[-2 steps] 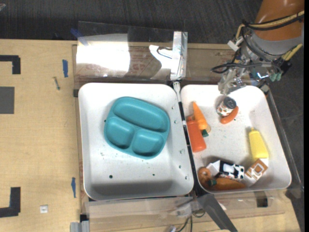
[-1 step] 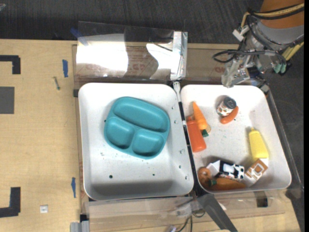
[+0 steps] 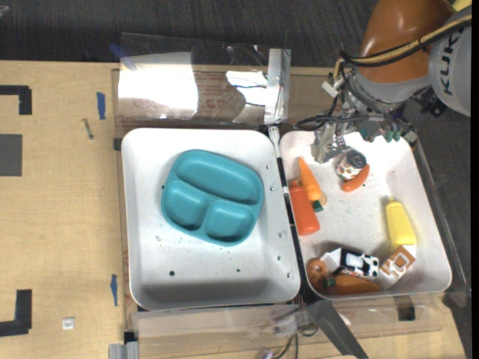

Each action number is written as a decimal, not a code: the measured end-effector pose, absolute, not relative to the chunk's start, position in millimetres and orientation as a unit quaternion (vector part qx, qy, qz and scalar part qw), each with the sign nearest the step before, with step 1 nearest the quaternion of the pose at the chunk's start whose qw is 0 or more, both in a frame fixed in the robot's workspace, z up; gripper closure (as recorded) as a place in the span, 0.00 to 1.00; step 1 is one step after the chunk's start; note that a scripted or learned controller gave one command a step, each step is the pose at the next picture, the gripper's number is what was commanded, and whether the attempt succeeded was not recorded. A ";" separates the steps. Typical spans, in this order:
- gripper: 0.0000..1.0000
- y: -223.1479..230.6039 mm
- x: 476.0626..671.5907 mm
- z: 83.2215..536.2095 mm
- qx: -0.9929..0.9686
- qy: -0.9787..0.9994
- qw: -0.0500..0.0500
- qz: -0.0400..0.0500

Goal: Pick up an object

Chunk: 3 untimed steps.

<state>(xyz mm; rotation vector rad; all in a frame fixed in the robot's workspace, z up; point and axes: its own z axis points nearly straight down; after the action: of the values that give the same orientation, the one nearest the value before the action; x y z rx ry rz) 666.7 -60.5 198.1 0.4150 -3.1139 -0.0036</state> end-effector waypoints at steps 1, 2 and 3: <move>1.00 -74.3 669.3 248.3 0.141 -0.990 -0.008 0.001; 1.00 -72.1 668.8 290.4 0.081 -0.997 -0.007 0.000; 1.00 -28.6 668.0 287.0 0.105 -0.994 -0.003 -0.001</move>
<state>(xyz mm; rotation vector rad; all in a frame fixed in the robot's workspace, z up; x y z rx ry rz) 668.0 -28.6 287.0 0.3321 -3.1308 -0.0023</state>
